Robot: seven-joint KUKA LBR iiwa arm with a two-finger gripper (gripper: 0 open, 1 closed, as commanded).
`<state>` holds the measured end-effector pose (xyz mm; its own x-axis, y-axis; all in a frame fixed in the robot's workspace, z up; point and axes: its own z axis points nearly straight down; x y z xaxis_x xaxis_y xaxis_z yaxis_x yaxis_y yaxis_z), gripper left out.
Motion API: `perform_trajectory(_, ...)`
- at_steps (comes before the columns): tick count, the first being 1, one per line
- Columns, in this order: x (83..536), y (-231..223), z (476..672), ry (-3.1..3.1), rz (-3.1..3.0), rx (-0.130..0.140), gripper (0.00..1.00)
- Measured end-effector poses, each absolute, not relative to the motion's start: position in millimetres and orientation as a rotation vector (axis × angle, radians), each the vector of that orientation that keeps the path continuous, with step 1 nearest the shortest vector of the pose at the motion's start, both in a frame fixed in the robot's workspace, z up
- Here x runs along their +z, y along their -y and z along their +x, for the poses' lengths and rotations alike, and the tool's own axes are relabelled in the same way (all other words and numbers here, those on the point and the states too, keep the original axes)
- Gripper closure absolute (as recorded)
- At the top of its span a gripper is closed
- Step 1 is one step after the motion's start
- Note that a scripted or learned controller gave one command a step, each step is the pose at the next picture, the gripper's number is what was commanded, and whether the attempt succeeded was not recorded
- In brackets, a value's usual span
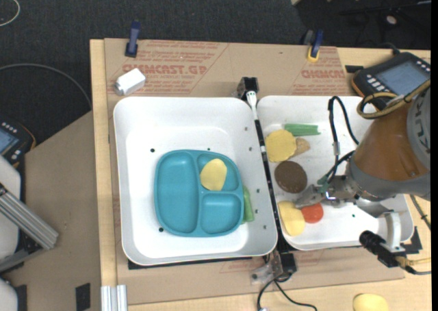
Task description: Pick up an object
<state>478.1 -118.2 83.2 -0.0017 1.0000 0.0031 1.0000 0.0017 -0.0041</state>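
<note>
The arm [400, 152] reached in from the right over the right bin [342, 238], its orange band sitting above the wrist. The gripper [316, 193] hung low inside that bin, just right of the brown disc [291, 177] and touching or nearly touching the red piece [313, 214] below it. Whether the fingers were wide, narrow or closed on anything could not be told, since the wrist hid them from above.

Taking the brown disc as the landmark: a round yellow piece [280, 145] lay just above it, with a small tan scrap [302, 144] at that piece's right edge. A green stick [302, 129] lay further up, near the bin's far wall. Below the disc sat a pale yellow block [292, 220], touching the red piece on its right.

To the left of the disc, past the wall between the bins, the left bin [137, 166] held a blue divided tray [195, 196]. A yellow lemon-shaped piece [213, 174] rested in the tray's upper right compartment. A green sliver [248, 205] stood wedged against the tray's right rim.

A small white block [130, 81] lay on the table [198, 63] well up and left of the disc, beyond the left bin
</note>
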Motion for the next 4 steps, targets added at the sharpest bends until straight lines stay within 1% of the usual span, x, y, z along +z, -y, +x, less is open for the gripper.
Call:
perform_trajectory(1,182,91,548.6,2.237,-2.223,-0.013,0.0)
perform_trajectory(2,186,93,544.5,2.226,-2.223,-0.002,1.0)
perform_trajectory(3,258,-21,593.1,2.241,-2.21,-0.018,1.0)
perform_trajectory(4,343,-57,576.4,2.233,-2.218,-0.016,1.0)
